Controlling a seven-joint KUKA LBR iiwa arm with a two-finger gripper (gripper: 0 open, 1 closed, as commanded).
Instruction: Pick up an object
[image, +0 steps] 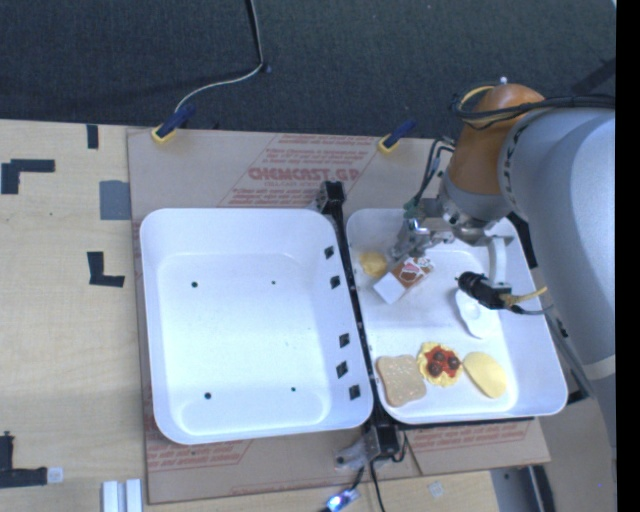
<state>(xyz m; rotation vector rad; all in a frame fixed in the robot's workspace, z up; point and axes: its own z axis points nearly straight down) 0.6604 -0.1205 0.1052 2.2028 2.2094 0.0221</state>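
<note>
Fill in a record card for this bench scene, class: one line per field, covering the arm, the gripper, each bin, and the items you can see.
arm: grey KUKA arm, orange band, reaching in from the view's right
gripper: gripper low over the right bin's far half, just above a small red-and-white packet
left bin: left bin, white and shallow
right bin: right bin, holding all the items
items near front: toast slice, tart with red topping, yellow lemon-like piece
other items: yellow piece, white cube
</note>
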